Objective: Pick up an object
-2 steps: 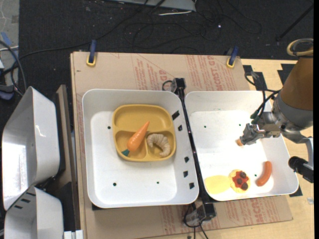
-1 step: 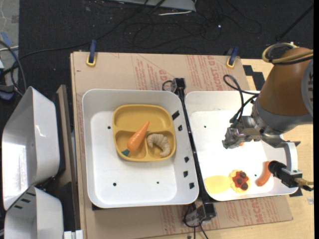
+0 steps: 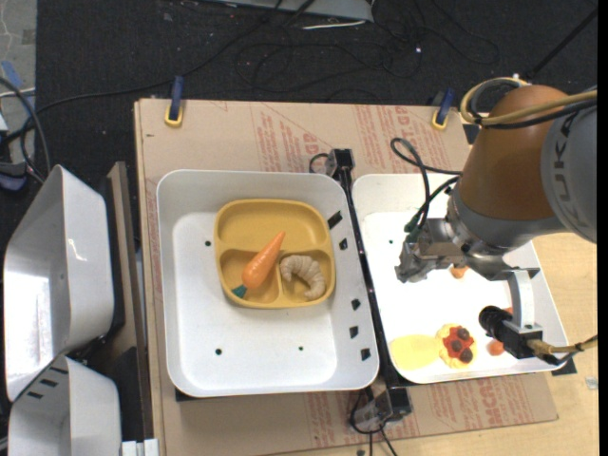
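The arm's gripper (image 3: 415, 262) hangs low over the right bin (image 3: 380, 198), near its left wall, and whether it is released or clenched cannot be told from this slanted view, since the wrist body hides the tip. Nothing can be seen grasped. The candidate objects lie apart from it: a pale yellow flat piece (image 3: 414, 351) rests at the near edge of the right bin, touching a toy tart topped with red berries (image 3: 456, 344), and a small orange bit (image 3: 495, 348) sits just beside that, close to a black fitting (image 3: 502, 329) on the arm's hardware. Another small orange piece (image 3: 459, 273) peeks out just under the wrist. In the left bin (image 3: 180, 255) a yellow divided plate (image 3: 237, 218) holds a toy carrot (image 3: 263, 260) and a toy shrimp (image 3: 305, 275), each in a different compartment. The chief risk, as it looks from here, is an empty close: the gripper stands over bare white floor, so a descent straight down would likely grasp nothing. The flat yellow piece would probably be hard to pinch at all, lying flush on the floor. A reach toward the tart could knock its neighbour aside, and the bin's dividing wall near the gripper leaves little room for error on that side.
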Robot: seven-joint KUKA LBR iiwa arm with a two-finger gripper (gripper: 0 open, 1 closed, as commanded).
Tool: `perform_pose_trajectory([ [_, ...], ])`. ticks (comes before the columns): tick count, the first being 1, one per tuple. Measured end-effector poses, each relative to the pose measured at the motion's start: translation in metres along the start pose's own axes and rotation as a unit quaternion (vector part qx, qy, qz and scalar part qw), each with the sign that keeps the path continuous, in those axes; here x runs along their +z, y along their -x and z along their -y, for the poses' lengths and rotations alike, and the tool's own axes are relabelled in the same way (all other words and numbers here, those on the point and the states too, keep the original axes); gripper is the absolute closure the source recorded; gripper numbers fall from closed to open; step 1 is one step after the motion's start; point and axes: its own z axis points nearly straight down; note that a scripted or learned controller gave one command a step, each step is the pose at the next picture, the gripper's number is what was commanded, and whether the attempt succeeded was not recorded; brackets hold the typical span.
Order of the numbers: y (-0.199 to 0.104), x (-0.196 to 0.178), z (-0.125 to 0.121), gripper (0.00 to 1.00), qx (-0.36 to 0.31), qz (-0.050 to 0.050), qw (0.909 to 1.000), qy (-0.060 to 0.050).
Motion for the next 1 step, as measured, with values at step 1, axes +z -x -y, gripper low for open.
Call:
perform_pose_trajectory([
  [1,-0.0559,0.0111,0.0026,1.0,0.0,0.0,1.0,-0.001],
])
